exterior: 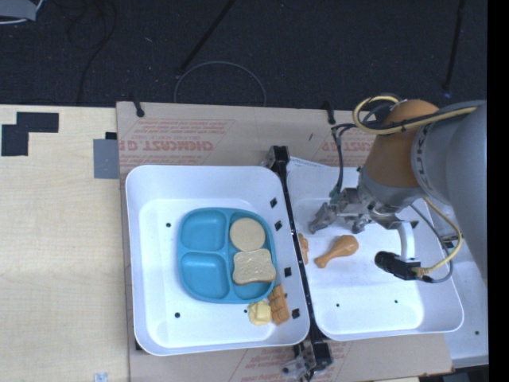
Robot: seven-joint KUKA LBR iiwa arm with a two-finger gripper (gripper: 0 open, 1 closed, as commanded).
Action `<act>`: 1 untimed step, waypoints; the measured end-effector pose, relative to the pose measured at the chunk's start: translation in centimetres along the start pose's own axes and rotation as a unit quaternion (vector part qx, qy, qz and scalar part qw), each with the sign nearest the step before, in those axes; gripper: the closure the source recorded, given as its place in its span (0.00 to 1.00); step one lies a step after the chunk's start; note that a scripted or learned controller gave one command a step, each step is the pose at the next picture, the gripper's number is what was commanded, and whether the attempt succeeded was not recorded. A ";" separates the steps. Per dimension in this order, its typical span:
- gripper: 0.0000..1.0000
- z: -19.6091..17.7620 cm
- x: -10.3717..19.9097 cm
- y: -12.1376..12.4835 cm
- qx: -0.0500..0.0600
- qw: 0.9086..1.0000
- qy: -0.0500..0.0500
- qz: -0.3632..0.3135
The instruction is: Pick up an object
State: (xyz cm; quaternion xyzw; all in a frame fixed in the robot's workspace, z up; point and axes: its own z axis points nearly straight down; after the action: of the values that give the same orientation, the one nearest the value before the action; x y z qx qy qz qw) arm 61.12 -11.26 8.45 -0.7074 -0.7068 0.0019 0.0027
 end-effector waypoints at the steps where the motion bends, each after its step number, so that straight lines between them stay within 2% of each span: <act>1: 1.00 -1.3 -0.1 0.1 -0.001 1.000 0.000 0.002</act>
State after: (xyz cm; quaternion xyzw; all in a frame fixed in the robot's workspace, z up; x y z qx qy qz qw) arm 61.19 -11.40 9.75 -0.7091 -0.7051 0.0011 0.0018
